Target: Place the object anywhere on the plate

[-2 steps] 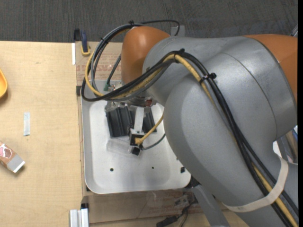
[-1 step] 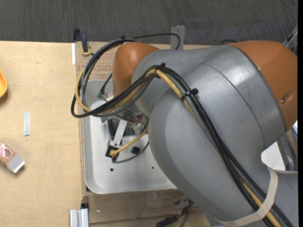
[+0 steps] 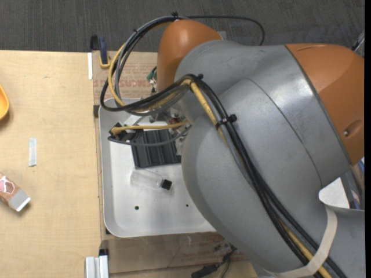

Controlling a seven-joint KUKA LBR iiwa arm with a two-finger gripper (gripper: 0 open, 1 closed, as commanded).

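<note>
The grey arm (image 3: 261, 155) covers most of the view and reaches down into a white bin (image 3: 119, 213). Its tool (image 3: 153, 146) is the dark block low over the bin floor, with black and yellow cables (image 3: 139, 100) running to it. The tool is in view, but from this angle I cannot tell its state, and I see nothing held in it.

Just below the tool, on the bin floor, lies a small clear tube with a black cap (image 3: 152, 182). I judge that this is the object of the task, though this is not certain. It rests on the bin, apart from the tool.

I cannot find a plate with certainty; an orange shape (image 3: 3, 103) at the left edge of the desk (image 3: 52, 97) is cut off, so I cannot say what it is. A small packet (image 3: 13, 193) lies on the desk too.

By my judgement the task is at its beginning: the object is not yet grasped, and lifting, carrying and placing are all left.
</note>
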